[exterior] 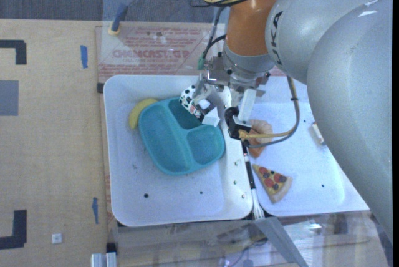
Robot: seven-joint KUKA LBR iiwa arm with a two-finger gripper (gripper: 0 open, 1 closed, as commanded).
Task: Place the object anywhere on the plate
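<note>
A teal divided plate (pixel 176 141) lies in the left bin (pixel 120 160). My gripper (pixel 201 101) hangs over the plate's far right corner, pointing down from the orange-banded wrist. It is shut on a small black-and-white patterned object (pixel 189 99) with a bit of red on it. That object sits just above the plate's upper right rim. The arm hides part of the fingers.
A yellow banana-like piece (pixel 138 111) lies behind the plate's left edge. In the right bin (pixel 318 188) are a toy pizza slice (pixel 273 182) and an orange pastry-like piece (pixel 259 133) close to the divider. A black cable loops beside the gripper.
</note>
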